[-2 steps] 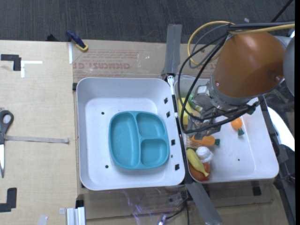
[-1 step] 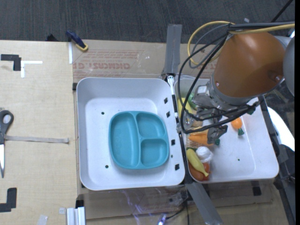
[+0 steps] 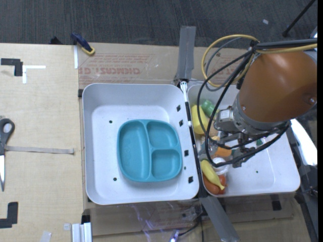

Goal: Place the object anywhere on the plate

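End effector [image 3: 222,153] low in right bin [image 3: 272,178] among toy fruit [image 3: 212,178]; grip state cannot tell. Plate [image 3: 150,150] bare in left bin [image 3: 96,135]. Risk: crowded pile, wrong or double pick, drop crossing divider

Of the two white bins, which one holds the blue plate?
The left bin holds the plate, which lies flat in its middle. The right bin holds small items such as a banana, under the arm.

Teal plate [image 3: 149,150] in left bin [image 3: 96,135]; arm [image 3: 277,87] over right bin [image 3: 272,178], toy food [image 3: 212,178]
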### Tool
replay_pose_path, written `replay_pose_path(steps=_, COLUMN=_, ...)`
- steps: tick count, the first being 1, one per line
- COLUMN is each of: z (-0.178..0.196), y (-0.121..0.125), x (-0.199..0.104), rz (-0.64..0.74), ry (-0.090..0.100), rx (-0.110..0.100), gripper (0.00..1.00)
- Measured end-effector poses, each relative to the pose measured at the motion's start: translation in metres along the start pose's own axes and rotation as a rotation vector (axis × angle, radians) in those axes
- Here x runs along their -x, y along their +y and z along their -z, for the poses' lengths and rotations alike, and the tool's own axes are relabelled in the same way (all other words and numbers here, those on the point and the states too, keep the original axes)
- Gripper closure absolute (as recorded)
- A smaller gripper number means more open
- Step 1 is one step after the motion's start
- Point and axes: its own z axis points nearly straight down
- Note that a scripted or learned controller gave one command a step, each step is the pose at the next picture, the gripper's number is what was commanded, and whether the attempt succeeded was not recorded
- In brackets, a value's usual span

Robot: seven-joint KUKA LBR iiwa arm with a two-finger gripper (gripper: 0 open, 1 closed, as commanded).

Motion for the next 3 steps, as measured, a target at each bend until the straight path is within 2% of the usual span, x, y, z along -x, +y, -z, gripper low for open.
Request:
replay_pose_path(steps=1, z=-0.039, y=0.004, x=0.012, rz=-0.058, ry=0.001, rx=0.002, gripper=0.00)
replay_pose_path(steps=2, z=-0.058, y=0.007, x=0.021, rz=-0.195, ry=0.002, rx=0.002, gripper=0.00)
replay_pose_path(steps=3, z=-0.055, y=0.012, x=0.040, rz=-0.013, ry=0.000, rx=0.001, gripper=0.00)
